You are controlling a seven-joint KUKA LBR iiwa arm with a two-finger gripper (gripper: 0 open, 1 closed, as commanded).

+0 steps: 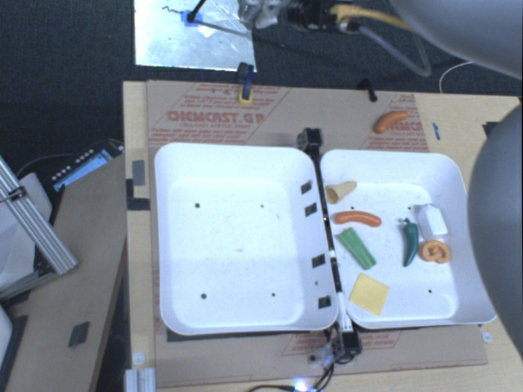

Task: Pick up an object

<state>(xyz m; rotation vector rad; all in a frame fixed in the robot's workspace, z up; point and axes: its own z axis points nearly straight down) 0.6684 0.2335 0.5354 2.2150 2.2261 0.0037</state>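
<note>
The right bin point(458, 178) holds several small items: a tan cone point(341, 191), an orange sausage point(358, 218), a green block point(356, 247), a yellow square point(369, 293), a green pepper point(409, 242), a white block point(431, 220) and an orange ring-shaped piece point(435, 251). Another orange sausage point(391, 122) lies outside the bins on the cardboard behind the right bin. My gripper point(265, 5) hangs high at the top of the view, beyond the far edge of the bench and well away from every item.
The left bin point(176, 219) sits beside the right one, joined by a black divider point(323, 219). A blue-and-yellow clamp point(245, 84) stands on the cardboard's far edge. My grey arm point(498, 243) looms over the right edge. A metal frame point(33, 227) stands at the left.
</note>
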